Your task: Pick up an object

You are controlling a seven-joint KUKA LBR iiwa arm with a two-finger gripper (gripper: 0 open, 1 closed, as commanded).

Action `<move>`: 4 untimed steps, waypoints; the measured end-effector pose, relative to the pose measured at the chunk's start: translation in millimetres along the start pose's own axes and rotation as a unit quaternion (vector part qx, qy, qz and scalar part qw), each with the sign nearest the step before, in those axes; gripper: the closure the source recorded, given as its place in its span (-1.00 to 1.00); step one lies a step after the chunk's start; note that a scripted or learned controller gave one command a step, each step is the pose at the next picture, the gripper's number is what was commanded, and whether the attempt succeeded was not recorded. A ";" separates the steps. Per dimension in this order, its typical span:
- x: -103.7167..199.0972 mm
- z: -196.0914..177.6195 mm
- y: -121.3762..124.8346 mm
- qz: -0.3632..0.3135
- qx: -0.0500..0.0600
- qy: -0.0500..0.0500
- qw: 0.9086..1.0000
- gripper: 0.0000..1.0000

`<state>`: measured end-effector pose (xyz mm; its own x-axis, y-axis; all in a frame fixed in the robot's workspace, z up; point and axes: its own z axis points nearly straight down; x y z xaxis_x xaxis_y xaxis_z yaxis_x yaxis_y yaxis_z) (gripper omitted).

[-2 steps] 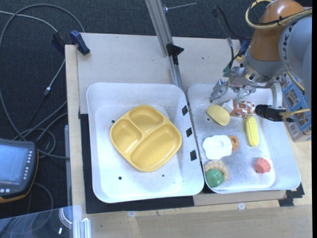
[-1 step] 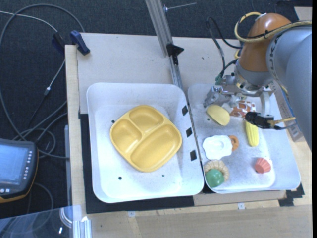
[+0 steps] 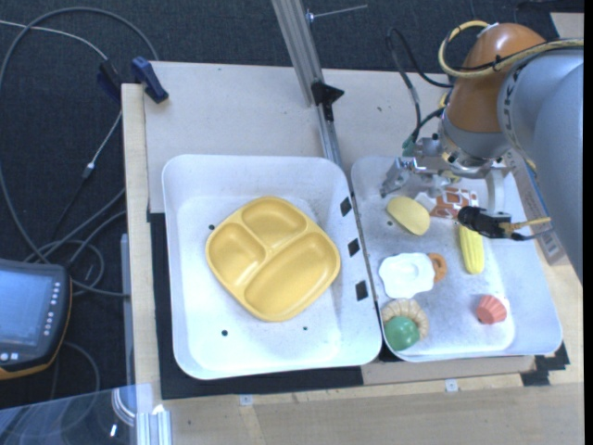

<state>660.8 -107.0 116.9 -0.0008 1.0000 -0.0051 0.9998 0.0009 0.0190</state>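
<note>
I see the gripper low over the far end of the right bin, just beside the pale yellow lemon-shaped toy. Nothing looks lifted yet. The toy corn cob, fried egg and the rest lie on the bin floor, so I judge the pick remains undone.
</note>
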 end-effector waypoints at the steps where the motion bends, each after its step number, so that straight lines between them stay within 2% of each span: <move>1: -0.3 -10.5 1.2 -0.001 -0.001 -0.001 1.000 1.00; 2: 1.9 -56.9 10.0 0.000 0.006 0.002 1.000 1.00; 3: 3.5 -101.6 14.4 0.000 0.006 0.002 1.000 1.00; 4: 3.8 -130.6 16.0 0.000 0.007 0.002 1.000 1.00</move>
<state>674.3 -102.5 247.8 -0.0014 1.0000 -0.0003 1.0000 0.0014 0.0046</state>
